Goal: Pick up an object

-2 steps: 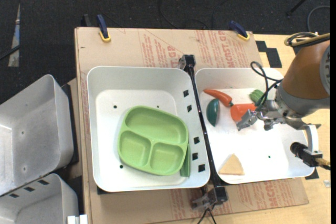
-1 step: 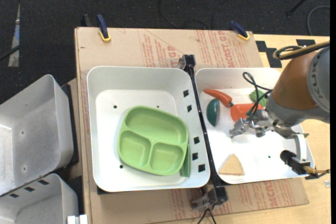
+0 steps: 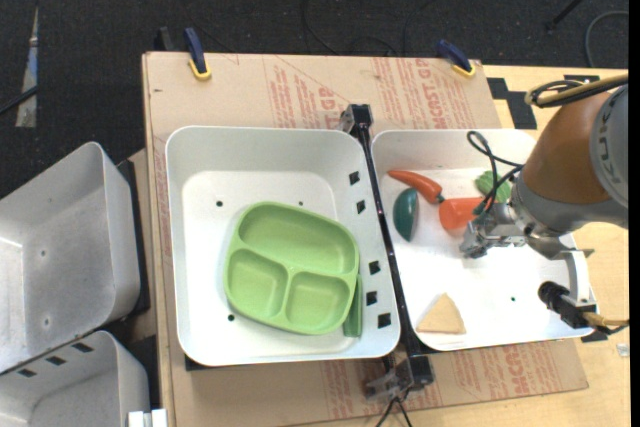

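White plastic, two shallow bins side by side on the counter (image 3: 270, 85). In the right bin (image 3: 500, 315): an orange-red pepper-shaped piece (image 3: 417, 182), a dark teal oval (image 3: 405, 213), an orange-red cup-like piece (image 3: 460, 212), something green (image 3: 487, 183) half hidden behind cables, and a tan wedge (image 3: 441, 315) near the front wall. Grey arm (image 3: 575, 170) with orange band reaching in from the right, hand (image 3: 480, 240) low over the bin floor, just beside the orange-red cup-like piece. Cannot tell whether open or closed; nothing seen held.

Judged step: approach or descent toward a grasp, probably on the cup-like piece, the nearest candidate. Next move likely calls for centring over that piece, closing, then lifting straight up to check the hold.

Around: a green divided tray (image 3: 292, 267) lying in the left bin (image 3: 200, 215), well apart from the hand. Black divider (image 3: 380, 235) between the bins. Possible trouble: pepper piece, teal oval and cup-like piece clustered close, so a nudge or a double catch seems possible; cables trailing near the wrist.
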You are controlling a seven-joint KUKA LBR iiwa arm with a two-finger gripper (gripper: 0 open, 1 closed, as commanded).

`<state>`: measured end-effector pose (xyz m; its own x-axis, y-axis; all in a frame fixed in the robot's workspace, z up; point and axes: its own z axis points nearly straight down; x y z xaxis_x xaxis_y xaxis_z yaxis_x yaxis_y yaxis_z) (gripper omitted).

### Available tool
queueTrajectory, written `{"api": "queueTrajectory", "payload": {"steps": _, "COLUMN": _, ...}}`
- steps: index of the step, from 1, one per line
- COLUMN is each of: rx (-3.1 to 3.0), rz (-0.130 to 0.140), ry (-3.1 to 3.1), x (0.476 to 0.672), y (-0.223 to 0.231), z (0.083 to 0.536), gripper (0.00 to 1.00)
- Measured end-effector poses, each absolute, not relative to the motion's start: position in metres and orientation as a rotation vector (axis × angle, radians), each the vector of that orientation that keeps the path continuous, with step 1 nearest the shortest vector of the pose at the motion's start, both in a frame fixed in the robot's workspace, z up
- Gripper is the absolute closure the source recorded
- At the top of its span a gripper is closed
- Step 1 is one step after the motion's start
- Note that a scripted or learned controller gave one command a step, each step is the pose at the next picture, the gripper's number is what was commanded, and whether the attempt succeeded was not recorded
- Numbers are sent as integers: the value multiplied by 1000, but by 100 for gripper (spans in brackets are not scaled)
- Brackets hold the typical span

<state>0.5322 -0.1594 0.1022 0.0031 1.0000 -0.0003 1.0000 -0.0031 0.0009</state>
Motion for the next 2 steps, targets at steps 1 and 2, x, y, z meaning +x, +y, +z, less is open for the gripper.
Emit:
{"api": "queueTrajectory", "payload": {"steps": 1, "rx": 2214, "rz": 5, "ry": 2219, "x": 538, "y": -165, "z": 163, "gripper": 100}}
{"api": "queueTrajectory", "payload": {"steps": 2, "rx": 2213, "rz": 4, "ry": 2221, "x": 539, "y": -160, "z": 208, "gripper": 100}}
